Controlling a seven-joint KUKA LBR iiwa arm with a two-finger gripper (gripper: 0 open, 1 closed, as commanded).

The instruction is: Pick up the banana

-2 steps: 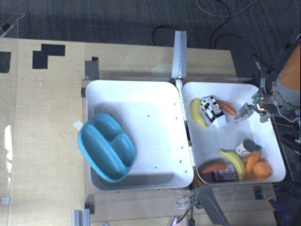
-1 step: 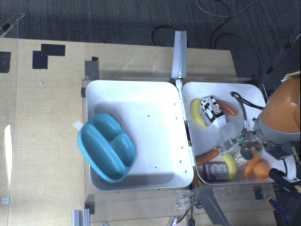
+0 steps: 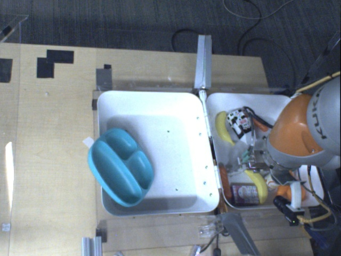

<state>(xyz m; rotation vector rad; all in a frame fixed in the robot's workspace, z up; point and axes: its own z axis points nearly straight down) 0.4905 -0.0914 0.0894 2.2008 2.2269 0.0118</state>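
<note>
The claw (image 3: 254, 157) hangs low over the middle of the right bin (image 3: 266, 96), under the grey wrist and its orange band. Its tip is lost in a clutter of small parts, so I cannot tell how far open it is or whether it has hold of anything. Just beside the claw, toward the view's lower edge, a banana (image 3: 258, 181) lies on the bin floor, and nothing shows the claw gripping it. Touching that banana's lower left side is a dark red packet (image 3: 243, 193), in the bin's near corner. To the right of the banana, partly under the arm, sits an orange thing (image 3: 296, 191) too hidden to name. Up and to the left of the claw, near the bin's left wall, lies a second banana (image 3: 223, 128), curved and upright in the view. Just beside it, closer to the claw, is a small white, black and red object (image 3: 238, 120). Well apart to the claw's left, in the left bin (image 3: 170, 137), a blue divided plate (image 3: 121, 166) rests tilted over that bin's far left rim.
</note>
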